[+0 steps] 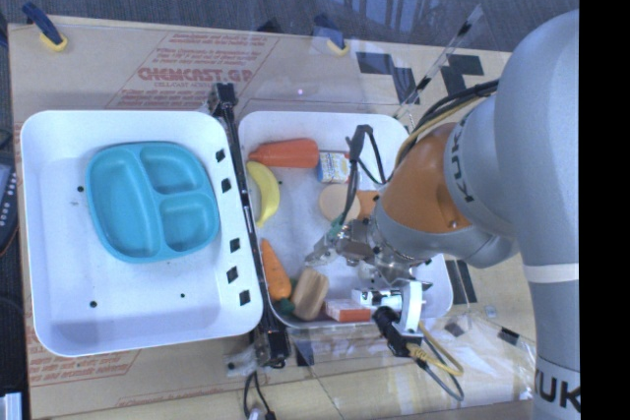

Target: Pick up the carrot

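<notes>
Jaws: hidden under the wrist, so I cannot tell their spread.
Carrot (pixel 276 270): lies against the right bin's (pixel 295 125) left wall (beside a tan block (pixel 309 293)).
Progress: nothing lifted yet; reaching, gripping and raising the carrot all remain.

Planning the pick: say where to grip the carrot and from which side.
Grip the carrot across its thicker middle, coming straight down. It lies lengthwise close along the right bin's left wall, with a tan piece crowding its lower end, so probably grip toward the upper half.
</notes>
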`<act>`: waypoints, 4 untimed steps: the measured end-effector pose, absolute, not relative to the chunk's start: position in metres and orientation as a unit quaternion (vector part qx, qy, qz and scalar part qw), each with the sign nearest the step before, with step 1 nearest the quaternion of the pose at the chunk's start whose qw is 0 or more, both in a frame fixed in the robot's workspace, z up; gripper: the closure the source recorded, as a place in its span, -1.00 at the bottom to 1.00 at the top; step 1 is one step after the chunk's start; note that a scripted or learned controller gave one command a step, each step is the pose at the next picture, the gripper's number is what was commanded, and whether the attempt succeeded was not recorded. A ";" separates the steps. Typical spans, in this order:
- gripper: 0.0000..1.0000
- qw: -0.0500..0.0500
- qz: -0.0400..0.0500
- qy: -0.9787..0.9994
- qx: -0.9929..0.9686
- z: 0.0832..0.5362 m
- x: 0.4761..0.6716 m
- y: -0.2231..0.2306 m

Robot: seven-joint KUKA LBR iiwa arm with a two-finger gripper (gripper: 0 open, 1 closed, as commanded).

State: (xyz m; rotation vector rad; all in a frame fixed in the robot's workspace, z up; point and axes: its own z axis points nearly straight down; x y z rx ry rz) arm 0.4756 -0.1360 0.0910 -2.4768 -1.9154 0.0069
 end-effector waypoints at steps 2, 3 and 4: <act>-1.00 0.004 0.002 -0.445 -0.895 0.162 0.518 -0.087; -1.00 0.005 0.002 -0.425 -0.905 0.091 0.476 -0.090; 1.00 0.007 0.003 -0.429 -0.903 0.100 0.476 -0.089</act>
